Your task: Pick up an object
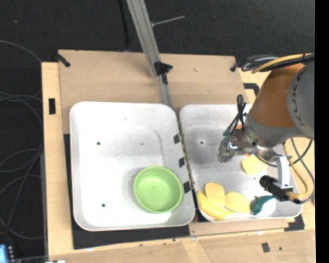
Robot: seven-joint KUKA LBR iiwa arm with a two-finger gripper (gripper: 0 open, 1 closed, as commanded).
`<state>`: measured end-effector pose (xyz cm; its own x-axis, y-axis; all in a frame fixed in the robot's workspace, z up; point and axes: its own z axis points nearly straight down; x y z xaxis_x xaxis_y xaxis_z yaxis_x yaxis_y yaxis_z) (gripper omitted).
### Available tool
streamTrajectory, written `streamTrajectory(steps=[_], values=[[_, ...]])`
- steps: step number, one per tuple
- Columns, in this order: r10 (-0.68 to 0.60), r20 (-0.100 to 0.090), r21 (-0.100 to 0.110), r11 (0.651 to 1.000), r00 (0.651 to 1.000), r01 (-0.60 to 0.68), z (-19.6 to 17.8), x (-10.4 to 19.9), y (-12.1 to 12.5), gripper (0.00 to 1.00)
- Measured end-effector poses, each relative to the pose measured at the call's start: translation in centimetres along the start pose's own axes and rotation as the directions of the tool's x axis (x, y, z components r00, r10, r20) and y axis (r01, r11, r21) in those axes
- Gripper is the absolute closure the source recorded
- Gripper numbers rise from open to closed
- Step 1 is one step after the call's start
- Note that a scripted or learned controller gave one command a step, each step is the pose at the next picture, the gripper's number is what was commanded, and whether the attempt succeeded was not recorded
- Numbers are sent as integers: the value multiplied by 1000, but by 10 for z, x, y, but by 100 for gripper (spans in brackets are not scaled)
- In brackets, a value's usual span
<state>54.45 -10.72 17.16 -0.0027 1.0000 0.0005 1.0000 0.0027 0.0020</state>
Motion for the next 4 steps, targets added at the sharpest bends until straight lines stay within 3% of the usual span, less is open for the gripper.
streamTrajectory(steps=[2, 4], values=[[-1, 1, 0, 1000, 1000, 1, -109, -6, 3, 100], [-2, 2, 1, 1000, 1000, 2, -102, 96, -7, 100]])
